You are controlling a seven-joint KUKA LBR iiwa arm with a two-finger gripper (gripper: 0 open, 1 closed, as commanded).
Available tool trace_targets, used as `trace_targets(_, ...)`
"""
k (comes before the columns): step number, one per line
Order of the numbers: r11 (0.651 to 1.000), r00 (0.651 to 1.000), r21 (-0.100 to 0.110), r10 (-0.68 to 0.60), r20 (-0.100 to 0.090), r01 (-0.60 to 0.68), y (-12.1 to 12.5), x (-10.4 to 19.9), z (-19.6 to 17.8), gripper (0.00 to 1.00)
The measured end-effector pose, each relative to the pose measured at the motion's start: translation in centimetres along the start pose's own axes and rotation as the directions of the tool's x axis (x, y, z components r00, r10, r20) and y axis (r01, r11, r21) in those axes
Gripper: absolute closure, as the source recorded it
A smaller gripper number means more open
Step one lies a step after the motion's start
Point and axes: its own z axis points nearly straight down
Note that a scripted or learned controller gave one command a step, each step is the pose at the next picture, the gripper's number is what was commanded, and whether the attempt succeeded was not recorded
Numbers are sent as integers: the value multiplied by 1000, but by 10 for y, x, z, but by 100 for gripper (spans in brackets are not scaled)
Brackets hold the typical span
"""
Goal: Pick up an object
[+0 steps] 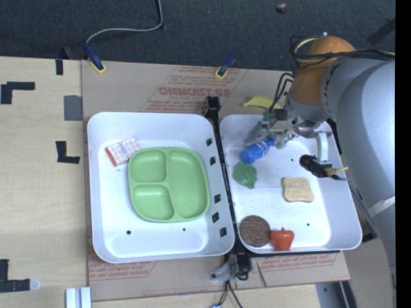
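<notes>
Nearest in right bin [334,236]: brown disc [255,230], red tomato [281,239]; then toast [297,190], green lump [245,174]. Farther back, blue bottle [255,152] lies just below gripper [277,128]; jaw state can't tell. Left bin [103,172] w/ green plate [169,184], packet [121,151].

Bench [38,172] with two bins [103,191]

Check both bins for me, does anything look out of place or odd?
Mostly tidy. The blue bottle lies on its side in the right bin, just below the gripper. In the left bin, a small red-and-white packet sits askew against the green divided plate. Nothing looks spilled or damaged.
</notes>
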Motion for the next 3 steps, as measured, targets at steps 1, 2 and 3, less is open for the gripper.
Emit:
trace_targets(1, 1000, 1000, 1, 0, 0, 0, 0, 13, 0, 0)
trace_targets(2, 1000, 1000, 1, 0, 0, 0, 0, 13, 0, 0)
trace_targets(3, 1000, 1000, 1, 0, -1, 0, 0, 11, 0, 0)
